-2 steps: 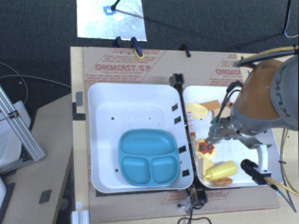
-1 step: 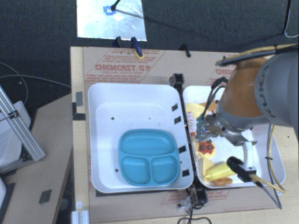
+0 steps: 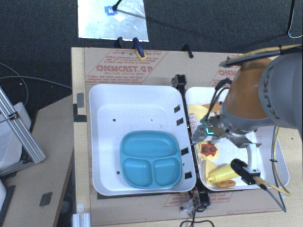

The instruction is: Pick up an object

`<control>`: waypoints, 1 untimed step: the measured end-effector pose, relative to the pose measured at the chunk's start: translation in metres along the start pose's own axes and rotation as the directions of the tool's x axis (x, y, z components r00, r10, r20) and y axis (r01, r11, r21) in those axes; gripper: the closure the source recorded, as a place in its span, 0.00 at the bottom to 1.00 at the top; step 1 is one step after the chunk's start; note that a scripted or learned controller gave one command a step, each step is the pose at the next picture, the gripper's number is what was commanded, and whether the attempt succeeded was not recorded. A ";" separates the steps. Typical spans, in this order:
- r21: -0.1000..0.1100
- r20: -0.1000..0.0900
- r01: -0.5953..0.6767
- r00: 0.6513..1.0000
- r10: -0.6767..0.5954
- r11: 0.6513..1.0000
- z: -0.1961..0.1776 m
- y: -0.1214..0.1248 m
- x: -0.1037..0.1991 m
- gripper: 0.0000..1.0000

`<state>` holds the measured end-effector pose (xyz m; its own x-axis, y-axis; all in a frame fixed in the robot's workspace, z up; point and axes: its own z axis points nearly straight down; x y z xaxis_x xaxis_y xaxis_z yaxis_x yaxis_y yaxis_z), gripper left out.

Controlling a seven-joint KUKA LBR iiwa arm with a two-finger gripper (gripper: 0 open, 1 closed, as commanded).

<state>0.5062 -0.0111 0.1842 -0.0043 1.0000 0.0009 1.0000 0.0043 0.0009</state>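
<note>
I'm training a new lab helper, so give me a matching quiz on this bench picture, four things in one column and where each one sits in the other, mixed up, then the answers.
Things:
1. blue divided tray
2. yellow bottle
3. red object
4. silver sheet

Places:
A. on the dark floor beyond the bench
B. in the left bin
C. near the front edge of the right bin
D. in the right bin, just below the arm's wrist

Pairs: 1-B, 2-C, 3-D, 4-A
</note>
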 end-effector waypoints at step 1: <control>0.000 -0.003 0.009 1.000 -0.009 1.000 0.000 0.009 0.081 0.00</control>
